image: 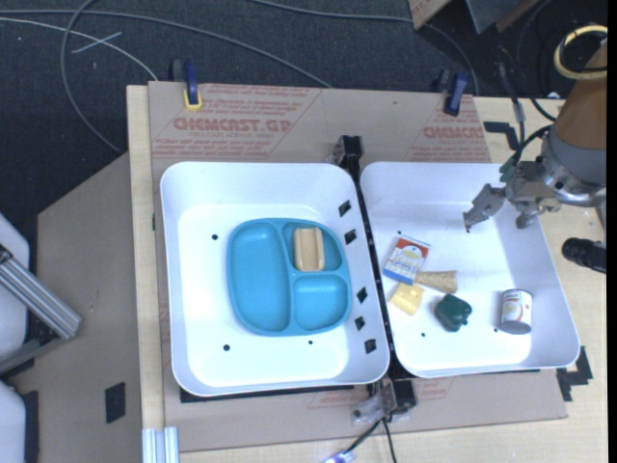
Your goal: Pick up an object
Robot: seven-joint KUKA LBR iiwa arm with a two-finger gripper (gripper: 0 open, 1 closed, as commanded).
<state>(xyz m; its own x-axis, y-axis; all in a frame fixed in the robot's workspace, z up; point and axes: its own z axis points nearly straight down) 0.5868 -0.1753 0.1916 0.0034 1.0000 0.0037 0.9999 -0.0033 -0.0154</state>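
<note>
white right bin point(540, 258) holds the small can point(515, 311) near its front corner; the pincer point(496, 210) hangs spread and empty above the bin's back, likely poised to descend.

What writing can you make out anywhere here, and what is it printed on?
"CHEMCAST GP", in red, on the brown board under the bins; it repeats at the board's right end, cut short.
Small carton in the right bin: coloured label, too small to read.
Small can: label too blurred to read.
</note>
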